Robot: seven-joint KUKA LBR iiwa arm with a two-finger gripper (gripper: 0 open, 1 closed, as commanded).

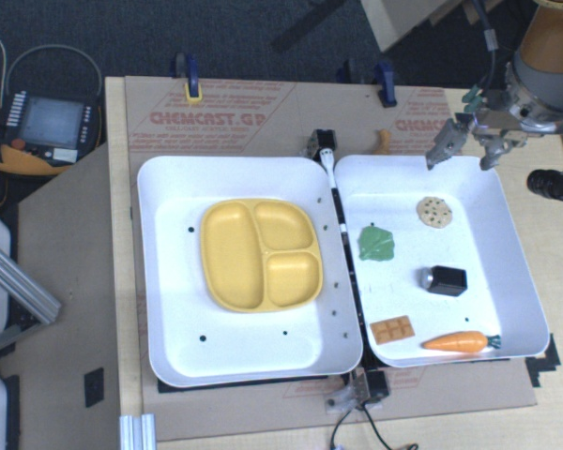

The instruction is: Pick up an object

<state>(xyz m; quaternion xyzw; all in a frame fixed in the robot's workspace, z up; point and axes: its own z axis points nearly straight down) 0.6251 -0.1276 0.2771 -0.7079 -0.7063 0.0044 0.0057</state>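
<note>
The right bin holds a round cookie, a green leafy piece, a black block, a brown waffle cracker and an orange carrot. My gripper hangs at the bin's far right corner, above and to the right of the cookie. Its two fingers are spread apart and open, with nothing between them.
The left bin holds a yellow divided plate. A black hinge strip runs between the bins. Clamps hold the cardboard sheet at the bench's far edge. A pendant with a screen lies off the bench to the left.
</note>
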